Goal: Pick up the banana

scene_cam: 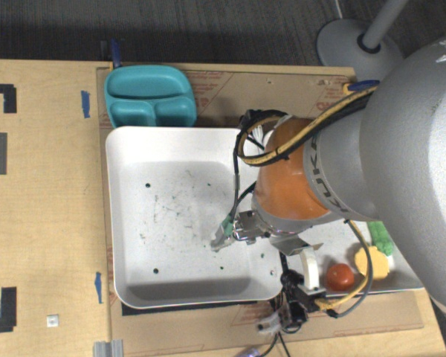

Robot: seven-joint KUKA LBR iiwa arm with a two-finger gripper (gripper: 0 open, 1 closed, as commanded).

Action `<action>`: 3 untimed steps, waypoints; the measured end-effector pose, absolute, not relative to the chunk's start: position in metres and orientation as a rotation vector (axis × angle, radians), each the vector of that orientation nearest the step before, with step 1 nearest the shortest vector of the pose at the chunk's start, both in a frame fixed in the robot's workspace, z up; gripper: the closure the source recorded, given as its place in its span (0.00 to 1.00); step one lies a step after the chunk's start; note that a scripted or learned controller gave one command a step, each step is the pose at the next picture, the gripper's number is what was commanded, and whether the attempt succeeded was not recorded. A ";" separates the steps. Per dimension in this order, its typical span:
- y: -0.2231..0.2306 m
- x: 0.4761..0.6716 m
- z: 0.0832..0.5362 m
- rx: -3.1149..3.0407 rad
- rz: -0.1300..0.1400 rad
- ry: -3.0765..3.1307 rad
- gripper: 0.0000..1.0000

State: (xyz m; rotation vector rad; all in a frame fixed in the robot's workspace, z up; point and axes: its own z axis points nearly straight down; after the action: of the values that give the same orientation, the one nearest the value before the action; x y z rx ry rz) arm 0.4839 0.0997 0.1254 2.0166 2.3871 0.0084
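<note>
One slanted look from the camera view takes in the whole tabletop [44, 199]. The jaws hang below the orange band [286, 177] of the grey arm [401, 140]. They sit low over the right-hand part of the left bin [156, 199], near the wall that faces the right bin [334, 244]. What shows there is a small tangle of metal with a fleck of green. Whether the jaws are open or closed cannot be told, nor whether they hold anything or touch the bin floor.

Much is covered. The arm's bulk lies across most of the right bin, leaving a patch of white floor and a stretch of the near rim in sight.

The banana [381, 265] lies in the right bin, toward the near side and well apart from the jaws. It shows as a short, pale yellow stub, and the rest is covered by the arm, so its curve and full length cannot be made out. A round red thing [340, 275] sits just beside it on the view's left. A green thing [380, 236] lies just behind it, also partly cut off by the arm.

The left bin's floor is scuffed with faint grey marks and a few dark dots. Behind that bin a teal divided tray [150, 95] stands on the tabletop, its near edge meeting the bin's far rim.
</note>
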 end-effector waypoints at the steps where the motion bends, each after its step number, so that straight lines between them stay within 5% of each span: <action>1: 0.137 0.505 0.221 2.027 0.000 2.400 0.00; 2: 0.202 0.479 0.086 1.867 0.001 2.530 0.00; 3: 0.211 0.495 0.140 2.464 -0.002 1.949 0.00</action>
State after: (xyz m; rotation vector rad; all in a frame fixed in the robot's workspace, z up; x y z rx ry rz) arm 0.4952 0.2115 0.1403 2.4641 1.9494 -0.0018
